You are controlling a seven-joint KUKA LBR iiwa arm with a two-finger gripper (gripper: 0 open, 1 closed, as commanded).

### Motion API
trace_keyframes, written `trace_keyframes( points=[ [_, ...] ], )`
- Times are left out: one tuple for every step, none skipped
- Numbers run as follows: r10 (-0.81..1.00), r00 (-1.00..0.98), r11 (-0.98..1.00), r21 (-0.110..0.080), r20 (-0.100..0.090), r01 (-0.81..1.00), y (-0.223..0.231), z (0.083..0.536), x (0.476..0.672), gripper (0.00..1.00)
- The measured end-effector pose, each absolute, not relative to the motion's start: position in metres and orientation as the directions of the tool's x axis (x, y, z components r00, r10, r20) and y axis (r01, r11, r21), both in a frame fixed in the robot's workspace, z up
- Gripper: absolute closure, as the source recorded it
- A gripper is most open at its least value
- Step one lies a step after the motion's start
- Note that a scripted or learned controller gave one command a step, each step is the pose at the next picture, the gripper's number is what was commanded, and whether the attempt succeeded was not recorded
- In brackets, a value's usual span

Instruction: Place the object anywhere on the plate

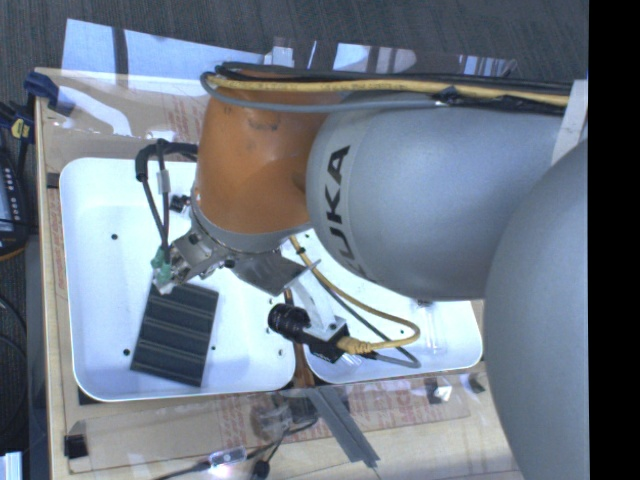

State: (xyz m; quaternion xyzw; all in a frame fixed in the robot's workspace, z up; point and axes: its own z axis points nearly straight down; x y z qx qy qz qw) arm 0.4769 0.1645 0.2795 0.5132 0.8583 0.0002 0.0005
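Object [177, 335] near "KUKA"-lettered arm [420, 208]

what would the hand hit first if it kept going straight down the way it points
Most likely the dark ribbed slab lying in the left bin: the hand hangs just over its upper end, pointing down at it. The gap between them is hard to judge from this slanted view.

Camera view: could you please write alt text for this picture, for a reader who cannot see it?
A large grey KUKA arm with an orange band reaches from the right over two shallow white bins, covering most of the right bin. Its wrist hangs over the left bin, just above a dark ribbed rectangular object lying flat on the bin floor.
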Motion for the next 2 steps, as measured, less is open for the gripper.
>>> trace_keyframes(
  points=[
    [0.989, -0.151, 0.151, -0.008, -0.003, 0.989, 0.209, 0.169, 0.474, 1.0],
    [0.985, -0.17, 0.17, -0.002, 0.0, 0.985, 0.139, 0.217, 0.5, 1.0]
  ],
)
